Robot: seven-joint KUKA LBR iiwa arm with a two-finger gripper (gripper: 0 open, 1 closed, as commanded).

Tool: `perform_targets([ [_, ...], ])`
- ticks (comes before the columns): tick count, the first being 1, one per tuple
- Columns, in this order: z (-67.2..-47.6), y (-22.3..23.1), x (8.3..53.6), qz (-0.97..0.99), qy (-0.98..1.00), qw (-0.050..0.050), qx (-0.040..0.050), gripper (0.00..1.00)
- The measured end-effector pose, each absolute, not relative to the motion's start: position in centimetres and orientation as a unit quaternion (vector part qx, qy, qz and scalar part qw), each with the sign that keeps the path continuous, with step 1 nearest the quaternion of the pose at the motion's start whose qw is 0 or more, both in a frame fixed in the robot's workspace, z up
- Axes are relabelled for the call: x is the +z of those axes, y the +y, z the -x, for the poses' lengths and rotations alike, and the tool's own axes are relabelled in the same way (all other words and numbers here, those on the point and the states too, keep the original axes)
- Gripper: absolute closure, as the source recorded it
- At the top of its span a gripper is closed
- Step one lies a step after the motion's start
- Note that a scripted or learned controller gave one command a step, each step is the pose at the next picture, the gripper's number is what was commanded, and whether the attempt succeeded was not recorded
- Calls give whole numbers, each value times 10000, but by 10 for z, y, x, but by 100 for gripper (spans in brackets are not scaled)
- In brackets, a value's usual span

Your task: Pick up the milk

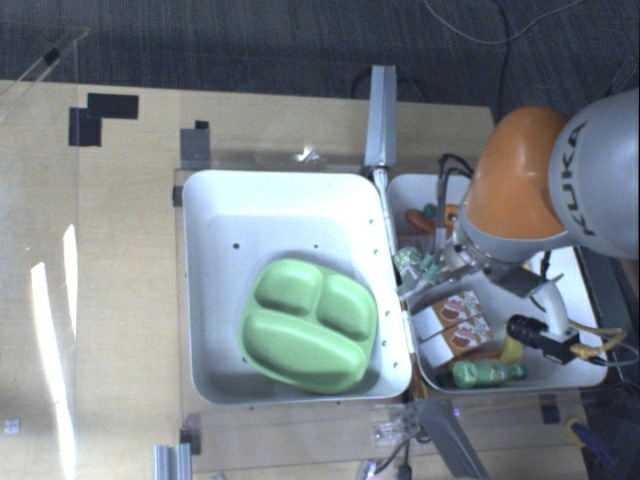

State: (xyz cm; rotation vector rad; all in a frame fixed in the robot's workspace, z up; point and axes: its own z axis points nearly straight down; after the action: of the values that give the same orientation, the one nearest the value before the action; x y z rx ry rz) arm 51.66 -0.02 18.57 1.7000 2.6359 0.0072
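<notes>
The milk [455, 325] is a small white carton with an orange and red printed face. It lies flat in the right bin [590, 268], near that bin's left wall. My gripper [436, 272] hangs below the grey and orange wrist, low over the right bin. It is just above and left of the carton, close to the wall between the bins. The wrist hides most of the gripper, and I see nothing held in it.
A green bottle [487, 372] lies along the right bin's front wall, a yellow item [512, 348] beside it. A green-and-white packet [409, 260] and a red item [424, 221] sit further back. A green divided plate [310, 325] lies in the left bin [230, 218].
</notes>
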Motion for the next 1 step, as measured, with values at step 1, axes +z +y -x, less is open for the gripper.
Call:
perform_targets([
  [1, -517, -1, 186, -5425, 8400, 24, 22, 0],
])
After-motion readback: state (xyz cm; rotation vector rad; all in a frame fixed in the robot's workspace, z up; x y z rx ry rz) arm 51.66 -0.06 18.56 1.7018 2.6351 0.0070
